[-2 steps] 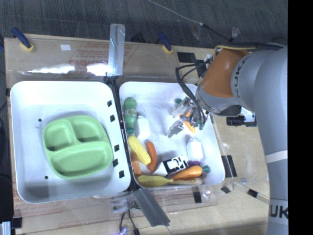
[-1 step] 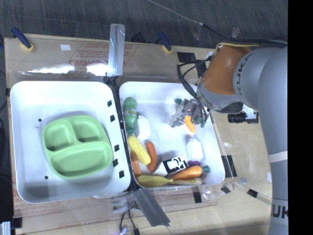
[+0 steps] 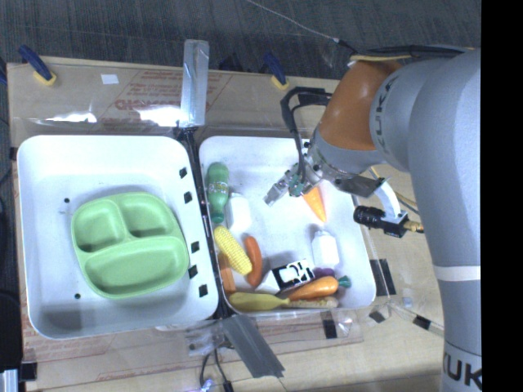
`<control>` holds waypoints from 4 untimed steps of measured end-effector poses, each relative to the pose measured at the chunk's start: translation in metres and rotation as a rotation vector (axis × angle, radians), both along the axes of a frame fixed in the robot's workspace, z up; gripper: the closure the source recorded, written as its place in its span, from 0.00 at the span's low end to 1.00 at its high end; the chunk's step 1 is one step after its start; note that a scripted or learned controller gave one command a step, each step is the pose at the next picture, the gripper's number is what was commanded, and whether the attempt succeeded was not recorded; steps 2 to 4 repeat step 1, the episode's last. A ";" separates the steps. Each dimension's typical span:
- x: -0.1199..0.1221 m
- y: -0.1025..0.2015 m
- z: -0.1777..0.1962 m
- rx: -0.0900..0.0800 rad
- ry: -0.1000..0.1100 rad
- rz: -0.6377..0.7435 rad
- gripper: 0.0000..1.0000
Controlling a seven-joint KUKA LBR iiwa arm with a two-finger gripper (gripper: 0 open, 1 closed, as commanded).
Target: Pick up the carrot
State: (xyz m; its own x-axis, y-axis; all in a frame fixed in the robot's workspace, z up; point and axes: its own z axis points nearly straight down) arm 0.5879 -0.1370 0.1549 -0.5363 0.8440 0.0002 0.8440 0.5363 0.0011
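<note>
1. Two white bins: left bin (image 3: 33,219) with green divided plate (image 3: 128,242), right bin (image 3: 245,149) with toy food.
2. Gripper (image 3: 296,188) pinching carrot (image 3: 316,202), raised over right bin.
3. Below: corn (image 3: 232,250), sausage (image 3: 255,260), banana (image 3: 257,301), white bottle (image 3: 325,247).

Lighting is even and moderately bright from overhead. Glare marks the clear plastic sheet (image 3: 122,109) behind the bins. Soft shadows sit under the green plate (image 3: 127,243). Focus is slightly soft, colours somewhat washed out.
</note>
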 end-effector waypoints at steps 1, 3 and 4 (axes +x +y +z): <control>0.000 0.001 0.010 -0.001 0.002 0.008 1.00; 0.000 0.001 0.010 -0.001 0.002 0.008 1.00; 0.000 0.001 0.010 -0.001 0.002 0.008 1.00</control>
